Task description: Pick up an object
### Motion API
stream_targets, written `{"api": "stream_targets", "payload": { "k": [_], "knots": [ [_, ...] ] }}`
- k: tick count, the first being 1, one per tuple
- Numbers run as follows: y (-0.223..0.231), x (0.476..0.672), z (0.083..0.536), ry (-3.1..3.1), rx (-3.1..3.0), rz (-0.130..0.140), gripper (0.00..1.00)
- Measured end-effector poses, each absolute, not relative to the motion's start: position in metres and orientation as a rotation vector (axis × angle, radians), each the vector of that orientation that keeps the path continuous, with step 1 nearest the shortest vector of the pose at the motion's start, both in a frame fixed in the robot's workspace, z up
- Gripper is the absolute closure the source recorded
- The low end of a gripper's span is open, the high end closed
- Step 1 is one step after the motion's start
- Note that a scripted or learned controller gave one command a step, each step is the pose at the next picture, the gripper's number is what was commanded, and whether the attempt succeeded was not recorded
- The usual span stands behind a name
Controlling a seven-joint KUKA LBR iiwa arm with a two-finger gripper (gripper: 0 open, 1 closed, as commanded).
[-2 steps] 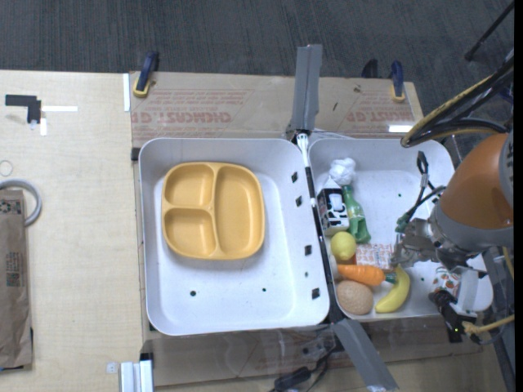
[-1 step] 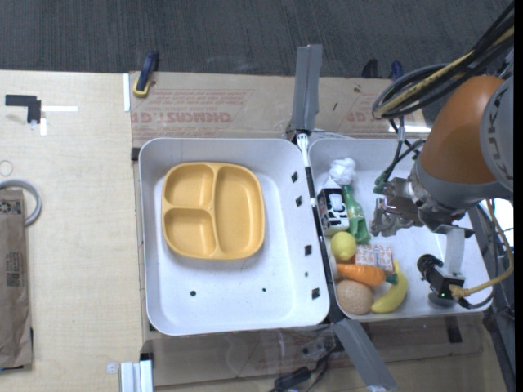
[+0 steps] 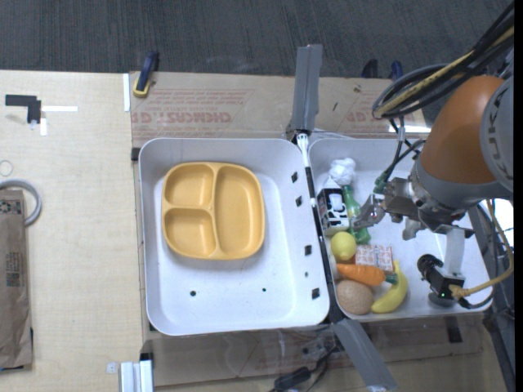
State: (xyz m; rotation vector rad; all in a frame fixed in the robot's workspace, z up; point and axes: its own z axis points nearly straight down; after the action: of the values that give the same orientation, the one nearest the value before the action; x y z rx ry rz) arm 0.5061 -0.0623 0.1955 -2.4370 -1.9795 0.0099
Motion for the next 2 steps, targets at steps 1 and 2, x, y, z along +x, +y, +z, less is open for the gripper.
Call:
{"api": "stream_targets", "payload": {
  "k": [1,2],
  "knots": [
    [-0.072,0.478,0.188,-2.504,-1.890,0.008,0.00],
    [-0.104,0.483,0.097,-2.545,-1.854,-0.009,0.00]
  ]
}}
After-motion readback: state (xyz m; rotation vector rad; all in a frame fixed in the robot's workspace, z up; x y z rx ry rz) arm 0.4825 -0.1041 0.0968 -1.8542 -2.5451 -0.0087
